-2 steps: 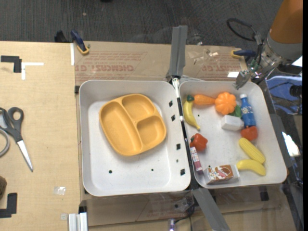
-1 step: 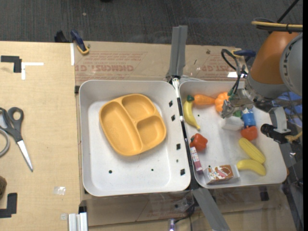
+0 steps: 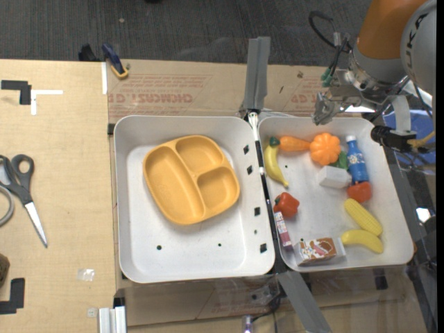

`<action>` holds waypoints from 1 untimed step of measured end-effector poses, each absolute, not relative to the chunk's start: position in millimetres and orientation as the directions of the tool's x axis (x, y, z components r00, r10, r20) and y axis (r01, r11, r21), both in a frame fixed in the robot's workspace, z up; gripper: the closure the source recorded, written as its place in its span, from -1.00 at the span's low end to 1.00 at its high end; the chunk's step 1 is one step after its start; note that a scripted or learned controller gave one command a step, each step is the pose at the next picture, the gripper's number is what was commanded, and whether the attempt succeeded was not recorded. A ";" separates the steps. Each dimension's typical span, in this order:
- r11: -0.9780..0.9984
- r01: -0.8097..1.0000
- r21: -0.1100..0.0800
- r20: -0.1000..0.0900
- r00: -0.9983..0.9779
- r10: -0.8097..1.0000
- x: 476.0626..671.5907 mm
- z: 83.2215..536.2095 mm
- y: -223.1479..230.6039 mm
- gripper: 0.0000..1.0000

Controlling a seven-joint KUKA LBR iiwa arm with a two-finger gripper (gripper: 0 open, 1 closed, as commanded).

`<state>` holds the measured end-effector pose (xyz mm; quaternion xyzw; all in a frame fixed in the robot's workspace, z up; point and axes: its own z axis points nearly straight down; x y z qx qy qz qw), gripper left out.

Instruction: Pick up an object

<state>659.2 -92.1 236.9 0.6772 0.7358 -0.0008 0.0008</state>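
The right bin (image 3: 397, 207) holds several toy foods: an orange pumpkin (image 3: 326, 148), a carrot (image 3: 295, 144), a banana (image 3: 275, 165), a blue bottle (image 3: 356, 161), a white block (image 3: 334, 177), a red pepper (image 3: 286, 204), a corn cob (image 3: 363, 216), a second yellow fruit (image 3: 362, 239) and a small brown box (image 3: 319, 250). My gripper (image 3: 327, 114) hangs over the bin's far rim, just above and behind the pumpkin. It looks open, with nothing between its fingers.
The left bin (image 3: 132, 241) carries a yellow divided plate (image 3: 192, 179). Scissors (image 3: 26, 196) lie on the bench at far left. A grey strap (image 3: 258, 75) runs between the bins at the back. The arm and its cables stand at the right edge.
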 end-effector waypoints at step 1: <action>0.083 0.997 -0.001 -0.002 -0.083 0.997 659.1 236.7 -92.1 -1.00</action>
